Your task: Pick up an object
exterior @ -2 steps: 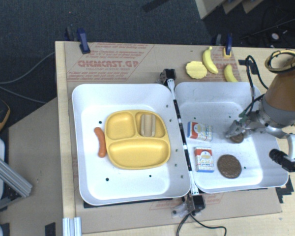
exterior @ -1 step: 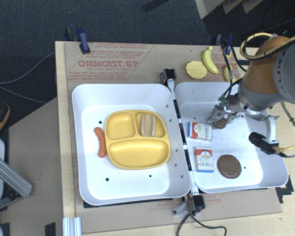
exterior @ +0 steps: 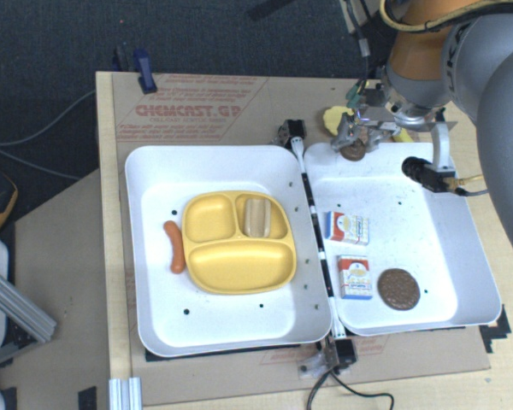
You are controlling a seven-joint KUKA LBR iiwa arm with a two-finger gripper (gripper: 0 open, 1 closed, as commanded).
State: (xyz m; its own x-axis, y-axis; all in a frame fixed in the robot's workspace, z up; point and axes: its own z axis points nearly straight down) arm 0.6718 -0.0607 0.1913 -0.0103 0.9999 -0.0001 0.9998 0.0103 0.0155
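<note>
My gripper hangs over the far left corner of the right bin, below the orange-banded wrist. A small brown round piece sits between its fingertips, over the bin's far rim, and the gripper is shut on it. Lower in the right bin lie two small red-and-white boxes near the left wall. A brown round disc rests beside the nearer box.
The left bin holds a yellow divided plate with a tan roll in one compartment; an orange sausage lies left of it. A yellow object sits on the bench behind the right bin.
</note>
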